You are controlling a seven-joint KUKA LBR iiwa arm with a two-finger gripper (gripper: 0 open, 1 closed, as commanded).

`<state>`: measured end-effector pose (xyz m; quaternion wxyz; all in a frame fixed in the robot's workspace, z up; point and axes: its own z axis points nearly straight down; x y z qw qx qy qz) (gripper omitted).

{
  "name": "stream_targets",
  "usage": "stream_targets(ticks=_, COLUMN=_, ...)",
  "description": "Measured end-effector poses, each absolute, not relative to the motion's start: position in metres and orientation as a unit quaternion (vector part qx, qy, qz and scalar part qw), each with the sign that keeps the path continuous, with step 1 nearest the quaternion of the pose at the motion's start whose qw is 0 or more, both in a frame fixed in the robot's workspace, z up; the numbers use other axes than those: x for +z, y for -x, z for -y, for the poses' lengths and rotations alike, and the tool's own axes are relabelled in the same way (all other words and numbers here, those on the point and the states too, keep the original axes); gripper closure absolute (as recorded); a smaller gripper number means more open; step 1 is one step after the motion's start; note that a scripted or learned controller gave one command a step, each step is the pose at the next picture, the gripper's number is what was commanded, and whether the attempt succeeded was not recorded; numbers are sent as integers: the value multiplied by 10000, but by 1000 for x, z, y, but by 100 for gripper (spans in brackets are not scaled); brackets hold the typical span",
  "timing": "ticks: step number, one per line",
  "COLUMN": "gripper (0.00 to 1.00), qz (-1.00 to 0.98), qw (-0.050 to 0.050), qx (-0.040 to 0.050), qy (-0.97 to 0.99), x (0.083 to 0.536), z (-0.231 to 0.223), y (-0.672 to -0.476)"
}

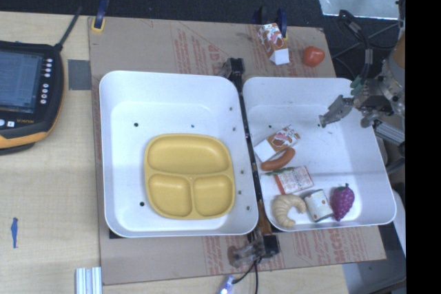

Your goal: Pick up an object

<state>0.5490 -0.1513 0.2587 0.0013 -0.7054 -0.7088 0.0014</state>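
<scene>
At the near edge of the right bin, a row of toys lies along the 6 o'clock wall: a croissant, then a small white can touching it on the right, then purple grapes just beside the can. Slightly farther in sits a red-and-white packet, and beyond that a sausage lying aslant. A small carton with a red label rests just past the sausage, near the bin's 9 o'clock wall.

In the left bin, a yellow tray with three compartments lies toward the 6 o'clock side.

The gripper hangs over the right bin's 1 o'clock area, well apart from every toy, above bare white floor. Nothing shows between its fingers; how far they are spread is hard to judge, since they read as one dark grey shape at this slant.

On the cardboard beyond the bins, at 12 o'clock of the right bin, stand a second carton and a tomato. A tablet with an orange rim lies at far left.
</scene>
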Motion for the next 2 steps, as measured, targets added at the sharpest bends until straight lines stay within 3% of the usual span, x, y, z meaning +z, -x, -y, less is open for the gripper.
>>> stream_targets(ticks=1, gripper=0, qz=7086, qw=19, qx=21, qy=7056, x=152, z=192, y=-501)
stream_targets(ticks=2, gripper=0, qz=7092, qw=-6, qx=-2, qy=7050, x=97, z=191, y=-477)
